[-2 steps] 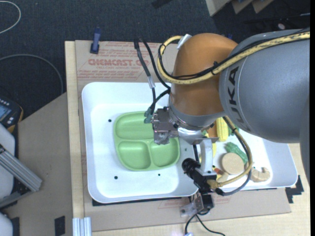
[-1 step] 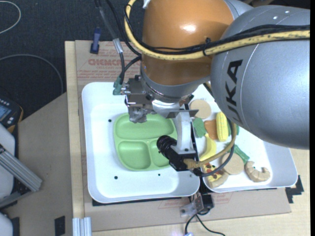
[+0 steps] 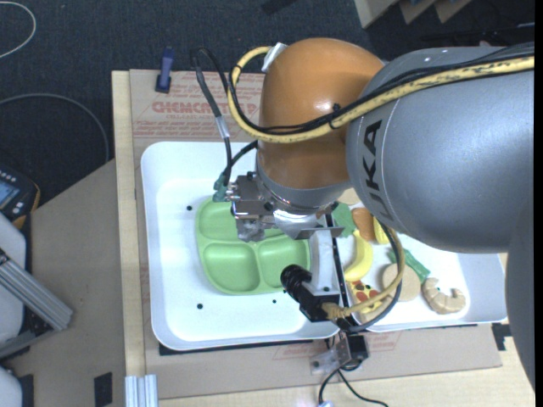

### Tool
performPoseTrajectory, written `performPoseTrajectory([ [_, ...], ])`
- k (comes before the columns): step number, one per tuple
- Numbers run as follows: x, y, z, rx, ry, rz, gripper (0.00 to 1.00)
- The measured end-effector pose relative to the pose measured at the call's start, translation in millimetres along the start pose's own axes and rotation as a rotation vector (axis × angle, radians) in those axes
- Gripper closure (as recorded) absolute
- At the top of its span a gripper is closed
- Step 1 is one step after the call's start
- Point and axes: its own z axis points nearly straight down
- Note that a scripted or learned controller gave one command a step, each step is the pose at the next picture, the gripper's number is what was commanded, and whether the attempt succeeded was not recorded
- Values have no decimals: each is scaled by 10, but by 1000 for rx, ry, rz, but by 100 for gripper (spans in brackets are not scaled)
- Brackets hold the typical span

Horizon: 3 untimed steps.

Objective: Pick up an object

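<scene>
We see a pale green moulded plastic tray (image 3: 225, 257), smooth and glossy, with rounded corners and raised ridges that divide it into at least 3 shallow compartments. It lies flat in the left shallow white bin (image 3: 165, 227), whose floor is plain and matte with 2 small dark dots. The right white bin (image 3: 479, 308) holds a curved yellow banana-shaped toy (image 3: 361, 261), a small rounded orange piece (image 3: 363, 221), a thin green strip (image 3: 416, 265) and a tan, ridged, curled piece (image 3: 443, 295). Both bins sit on a sheet of brown cardboard with red print (image 3: 182, 108).

The grey arm (image 3: 450, 142) comes in from the right and bends steeply down, its glossy orange band (image 3: 318, 100) facing the camera and the wrist pointing straight at the bin floor.

The gripper (image 3: 254, 210) sits low over the tray's upper right part, mostly hidden under the wrist; we cannot tell whether it is spread or closed, nor whether it touches the tray. The toys lie just to its right.
</scene>
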Motion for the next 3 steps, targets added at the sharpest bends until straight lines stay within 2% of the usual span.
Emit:
performPoseTrajectory([
  [1,-565,349,36,-11,2,3,100],
  [2,-1291,434,-1153,-26,4,4,100],
  [3,-2088,187,-526,-2,3,6,100],
])
